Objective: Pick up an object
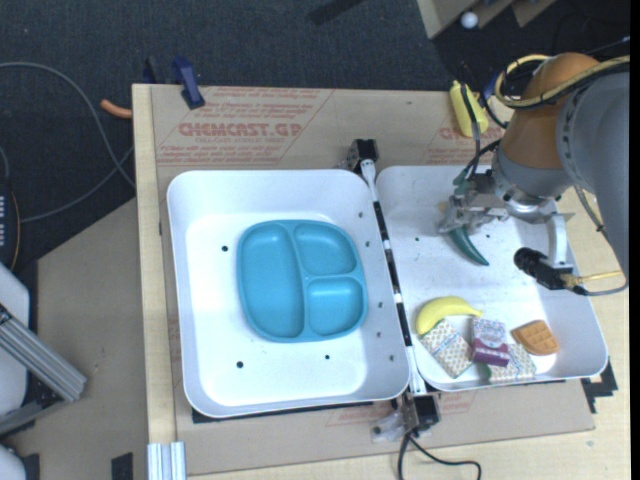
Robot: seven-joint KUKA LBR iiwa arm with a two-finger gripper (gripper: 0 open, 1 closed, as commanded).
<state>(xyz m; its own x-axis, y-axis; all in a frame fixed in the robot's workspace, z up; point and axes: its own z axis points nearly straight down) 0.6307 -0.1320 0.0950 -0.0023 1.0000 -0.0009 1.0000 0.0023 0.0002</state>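
Observation:
My gripper (463,218) is low over the upper middle of the right bin (420,193), with the orange-banded wrist (540,118) above it. A slim teal-green object (472,247) lies on the bin floor, its upper end right at the gripper tip; whether it is gripped is hidden. At the bin's front lie a yellow banana (445,313), a patterned wrapped packet (448,349), a small maroon-labelled packet (490,347) and an orange-brown piece (535,338).
The left bin (200,368) holds a blue divided plate (300,278). A black clip strip (385,258) joins the two bins. A black connector with a cable (545,268) hangs beside the arm over the right bin. Cardboard (260,118) lies behind the bins.

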